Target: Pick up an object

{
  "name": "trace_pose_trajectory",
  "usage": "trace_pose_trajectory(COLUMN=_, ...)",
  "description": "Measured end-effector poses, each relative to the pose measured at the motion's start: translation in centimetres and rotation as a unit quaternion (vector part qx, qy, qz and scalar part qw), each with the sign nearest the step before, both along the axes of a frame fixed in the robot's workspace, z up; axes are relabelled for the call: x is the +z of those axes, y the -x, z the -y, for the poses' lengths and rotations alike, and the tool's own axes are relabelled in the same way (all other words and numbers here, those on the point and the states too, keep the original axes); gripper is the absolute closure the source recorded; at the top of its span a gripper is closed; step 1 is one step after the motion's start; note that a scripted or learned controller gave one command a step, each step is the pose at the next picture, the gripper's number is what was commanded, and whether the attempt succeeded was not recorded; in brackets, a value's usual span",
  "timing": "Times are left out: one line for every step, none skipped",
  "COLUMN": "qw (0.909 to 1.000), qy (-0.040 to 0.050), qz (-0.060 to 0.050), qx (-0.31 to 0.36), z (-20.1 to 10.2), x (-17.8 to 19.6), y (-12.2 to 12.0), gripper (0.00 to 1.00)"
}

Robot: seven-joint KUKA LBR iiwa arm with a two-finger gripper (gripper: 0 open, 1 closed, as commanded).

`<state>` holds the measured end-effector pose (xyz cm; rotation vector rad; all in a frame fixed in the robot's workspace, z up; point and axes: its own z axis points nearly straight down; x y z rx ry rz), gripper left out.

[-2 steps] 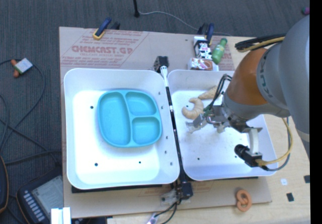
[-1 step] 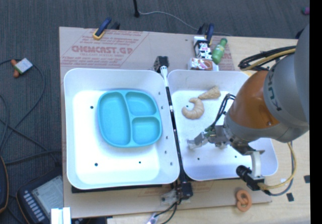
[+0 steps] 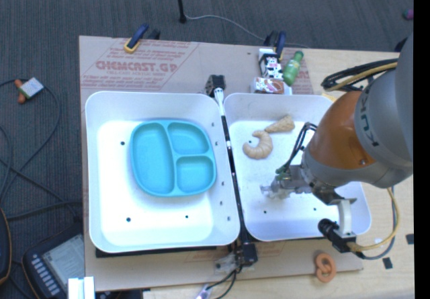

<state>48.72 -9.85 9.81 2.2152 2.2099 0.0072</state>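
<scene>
End effector low over floor of right bin, toward table's front right; finger state cannot tell, nothing seen held. Risk: closing on bare floor, since croissant and pastry piece lie apart, toward back. Both tan, curved, crusty-looking.

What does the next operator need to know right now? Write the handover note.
Gripper: low inside the right white bin, near its middle; whether it is open or shut cannot be told, and nothing is seen in its grip.
Things: two tan, curved croissant-shaped pieces lie in the right bin's upper part, apart from the gripper. A light blue three-compartment plastic plate lies in the left white bin.
Done: nothing lifted yet.
Left: grasp one object and raise it.
</scene>
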Motion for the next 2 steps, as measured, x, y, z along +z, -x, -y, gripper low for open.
trace_pose_trajectory(qw=1.0, qy=-0.0019, qz=-0.006, qx=0.001, z=1.4, x=2.7, y=-6.2, gripper=1.0)
trace_pose_trajectory(qw=1.0, qy=-0.0018, qz=-0.006, qx=0.002, z=2.0, x=2.2, y=-12.6, gripper=1.0)
